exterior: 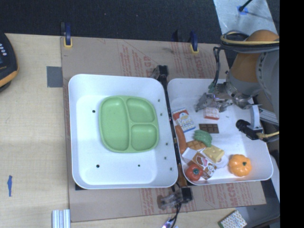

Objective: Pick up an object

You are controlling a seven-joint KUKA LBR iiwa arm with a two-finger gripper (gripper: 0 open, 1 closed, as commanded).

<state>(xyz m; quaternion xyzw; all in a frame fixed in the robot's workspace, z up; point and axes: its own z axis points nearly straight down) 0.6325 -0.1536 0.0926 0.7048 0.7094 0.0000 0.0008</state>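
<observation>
Hovering over a small packet (212,113) (possibly touching), the gripper (214,101) spreads open beside the chocolate bar (209,128).

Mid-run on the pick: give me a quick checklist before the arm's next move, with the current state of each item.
1. Gripper is over the right bin, where the toys lie: ok.
2. An object sits under the gripper: a small red-and-white packet lies just below it: ok.
3. Packet is actually between the fingers: cannot tell.
4. Packet is free of neighbours: the brown chocolate bar lies close by but apart: ok.
5. Other targets are separated for a retry: the orange pumpkin stands alone, but the pile around the green vegetable is crowded: not ok.
6. Green divided plate in the left bin is out of the arm's way: ok.
</observation>
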